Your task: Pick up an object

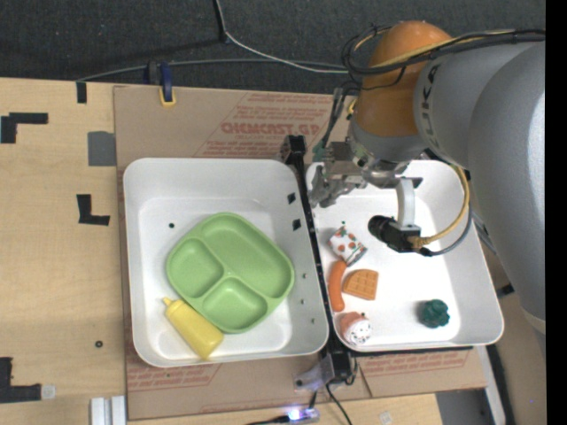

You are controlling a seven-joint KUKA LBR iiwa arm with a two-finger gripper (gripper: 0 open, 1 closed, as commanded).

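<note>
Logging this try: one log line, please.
grey arm's pincer: above right white bin, back-left corner | nothing visibly held | small white-red toy nearest

You see a green divided plate (230, 273), a yellow bottle (191, 327), an orange carrot (337, 285), a tan waffle (361, 284) (grid-patterned) and a dark green lump (433, 312).

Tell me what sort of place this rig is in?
Probably a lab test bench, not a kitchen. Two white bins sit on cardboard over a taped wooden bench, holding toy food, a green plate and a yellow bottle, with loose cables behind the robot arm.
</note>
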